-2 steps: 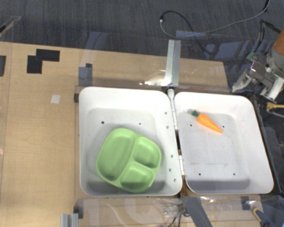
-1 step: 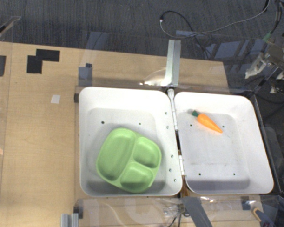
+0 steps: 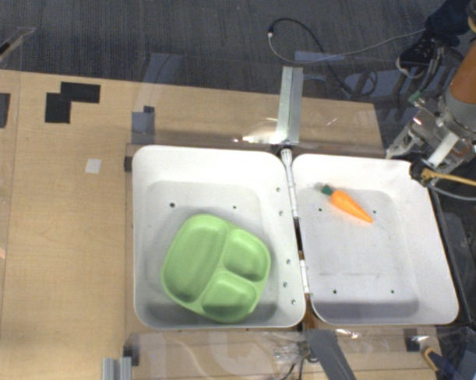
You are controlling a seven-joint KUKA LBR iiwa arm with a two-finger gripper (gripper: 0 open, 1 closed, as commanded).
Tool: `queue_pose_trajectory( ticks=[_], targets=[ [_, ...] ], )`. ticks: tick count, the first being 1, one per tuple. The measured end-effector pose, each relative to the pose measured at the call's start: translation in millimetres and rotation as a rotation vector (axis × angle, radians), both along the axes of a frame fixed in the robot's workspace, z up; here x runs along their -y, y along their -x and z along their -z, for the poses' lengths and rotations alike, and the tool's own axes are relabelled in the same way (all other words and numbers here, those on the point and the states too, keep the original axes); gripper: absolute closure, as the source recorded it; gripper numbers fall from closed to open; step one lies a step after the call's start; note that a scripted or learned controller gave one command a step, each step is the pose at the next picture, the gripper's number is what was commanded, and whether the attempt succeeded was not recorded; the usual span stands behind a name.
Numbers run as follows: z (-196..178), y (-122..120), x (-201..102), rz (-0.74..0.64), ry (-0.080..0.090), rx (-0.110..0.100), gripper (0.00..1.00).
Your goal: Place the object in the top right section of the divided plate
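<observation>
The robot's fingers hang over the 2 o'clock corner of the white shallow right bin, and I cannot tell if they are open or closed or have hold of anything. The little orange toy carrot with a green top lies at 8 o'clock from them, in that bin's 11 o'clock part, green end pointing to 10 o'clock. The light green plastic plate with three sections sits in the white left bin on the wooden bench, well apart from the carrot.
</observation>
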State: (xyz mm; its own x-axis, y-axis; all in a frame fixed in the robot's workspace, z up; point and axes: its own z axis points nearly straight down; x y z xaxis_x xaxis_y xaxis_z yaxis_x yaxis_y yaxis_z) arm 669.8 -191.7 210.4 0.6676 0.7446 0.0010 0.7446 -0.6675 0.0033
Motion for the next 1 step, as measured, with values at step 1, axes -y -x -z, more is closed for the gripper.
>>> queue_pose_trajectory(
  ticks=[1],
  targets=[
    [56.3, 11.7, -5.0, 0.171, -0.003, 0.000, 0.00]
  ],
)
